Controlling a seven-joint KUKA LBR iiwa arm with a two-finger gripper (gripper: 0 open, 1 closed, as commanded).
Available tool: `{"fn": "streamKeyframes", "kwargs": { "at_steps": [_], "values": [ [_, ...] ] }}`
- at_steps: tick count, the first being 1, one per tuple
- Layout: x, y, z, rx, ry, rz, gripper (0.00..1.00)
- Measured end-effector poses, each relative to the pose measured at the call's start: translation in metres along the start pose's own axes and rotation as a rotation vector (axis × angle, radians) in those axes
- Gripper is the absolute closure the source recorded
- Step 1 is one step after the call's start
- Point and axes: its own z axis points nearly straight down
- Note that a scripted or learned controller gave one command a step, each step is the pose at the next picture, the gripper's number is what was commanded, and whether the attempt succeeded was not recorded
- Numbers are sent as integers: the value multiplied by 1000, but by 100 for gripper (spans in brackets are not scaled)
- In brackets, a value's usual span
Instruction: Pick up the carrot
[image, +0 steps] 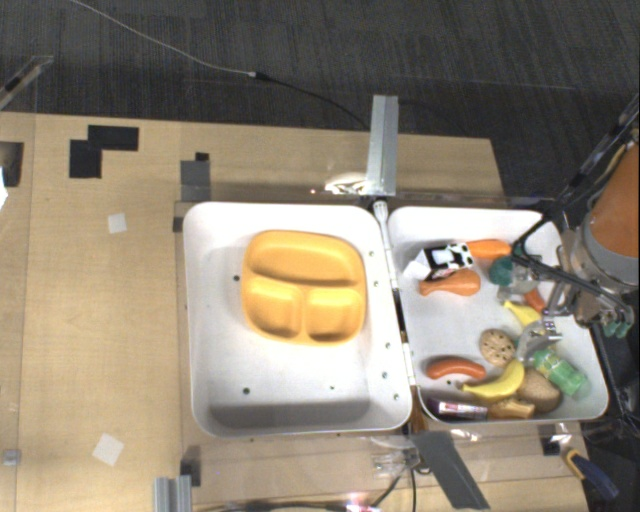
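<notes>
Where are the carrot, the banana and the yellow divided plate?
carrot (489, 248): camera view, middle of its orange body.
banana (503, 383): camera view, its curved middle.
yellow divided plate (303, 285): camera view, centre ridge.

A pale wooden bench (90, 330) fills most of the scene, with black square markings (103, 149) near its far left corner, small pale paper squares (118, 223) lying on its left side, and a metal post (383, 145) standing upright at its far edge. Beyond the bench, at the far side, lies dark grey carpeted floor (300, 40), crossed by a thin cable (180, 52) running from the far left toward the post. Light glints off the bench just beside the base of the post.
</notes>
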Motion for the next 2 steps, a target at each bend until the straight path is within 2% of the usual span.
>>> {"fn": "streamKeyframes", "kwargs": {
  "at_steps": [1, 2],
  "values": [
    [-49, -7, 135, -2, 4, 16, 0],
    [-105, 3, 142, -1, -3, 307, 0]
  ]
}}
